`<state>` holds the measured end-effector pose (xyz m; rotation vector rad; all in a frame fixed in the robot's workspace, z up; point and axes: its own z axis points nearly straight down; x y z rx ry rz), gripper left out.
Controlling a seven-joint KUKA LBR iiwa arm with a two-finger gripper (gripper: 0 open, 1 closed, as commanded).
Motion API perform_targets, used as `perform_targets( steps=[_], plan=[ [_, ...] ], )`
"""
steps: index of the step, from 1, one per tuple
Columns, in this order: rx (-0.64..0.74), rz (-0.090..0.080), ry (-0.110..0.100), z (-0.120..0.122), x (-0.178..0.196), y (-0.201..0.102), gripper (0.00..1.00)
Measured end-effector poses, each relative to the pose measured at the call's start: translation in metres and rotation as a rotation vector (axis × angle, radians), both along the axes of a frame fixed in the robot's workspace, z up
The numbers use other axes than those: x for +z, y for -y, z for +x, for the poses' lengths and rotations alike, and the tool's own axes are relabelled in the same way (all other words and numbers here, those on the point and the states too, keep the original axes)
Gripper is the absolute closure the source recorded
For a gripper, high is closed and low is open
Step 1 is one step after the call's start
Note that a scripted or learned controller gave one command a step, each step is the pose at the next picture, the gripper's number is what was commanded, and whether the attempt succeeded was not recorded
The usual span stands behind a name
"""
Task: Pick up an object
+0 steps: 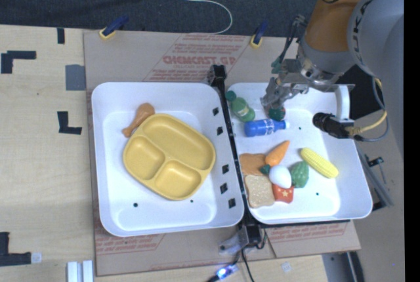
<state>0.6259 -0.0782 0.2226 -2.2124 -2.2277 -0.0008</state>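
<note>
Over the right bin (341, 199), the gripper (276, 107) hung just above the blue bottle (265, 126), which lay flat by the green bottle (239, 107); its grip couldn't be made out. The yellow tray (169, 156) sat in the left bin (111, 143).

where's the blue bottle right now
The blue bottle lies on its side in the right bin, near its far-left corner, just below the hand and beside the green bottle.
</note>
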Motion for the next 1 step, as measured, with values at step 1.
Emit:
perform_targets(
  steps=[1],
  plan=[
    [-0.001,-0.002,0.0,0.0152,-0.0099,-0.0505,1.0]
  ],
)
